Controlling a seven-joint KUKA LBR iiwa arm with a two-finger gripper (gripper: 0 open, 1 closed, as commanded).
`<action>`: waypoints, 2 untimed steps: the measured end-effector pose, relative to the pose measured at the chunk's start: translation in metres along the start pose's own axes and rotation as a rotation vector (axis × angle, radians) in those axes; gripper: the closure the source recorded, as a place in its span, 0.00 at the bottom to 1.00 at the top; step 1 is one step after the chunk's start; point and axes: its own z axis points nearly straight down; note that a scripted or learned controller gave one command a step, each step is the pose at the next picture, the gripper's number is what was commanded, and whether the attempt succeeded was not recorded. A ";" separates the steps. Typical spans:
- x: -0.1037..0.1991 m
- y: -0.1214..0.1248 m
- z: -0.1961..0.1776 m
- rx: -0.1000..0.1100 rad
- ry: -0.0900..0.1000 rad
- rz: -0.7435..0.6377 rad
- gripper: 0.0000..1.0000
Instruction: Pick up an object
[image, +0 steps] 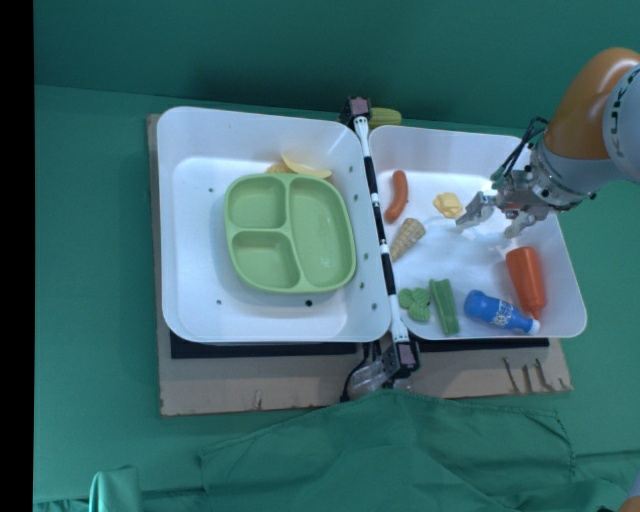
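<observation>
The right bin (480, 140) holds several toy foods: a red sausage (397, 195), a small yellow piece (448, 205), a corn cob (407, 238), a green leafy piece (414, 303), a green stick (444, 306), a blue bottle (499, 312) and an orange carrot (526, 279). My gripper (496, 219) hangs over the right bin's upper right part, open, with nothing between its fingers. It is just right of the yellow piece and above the carrot.
The left bin (190, 150) holds a green divided plate (289, 233) and a yellow chip (305, 166) at its far edge. A black-and-white divider (375, 215) runs between the bins. Green cloth (400, 450) lies in front of the bench.
</observation>
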 end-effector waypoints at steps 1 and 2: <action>0.001 -0.043 0.004 -0.022 -0.005 -0.003 0.00; 0.004 0.025 -0.054 -0.015 -0.002 -0.008 0.00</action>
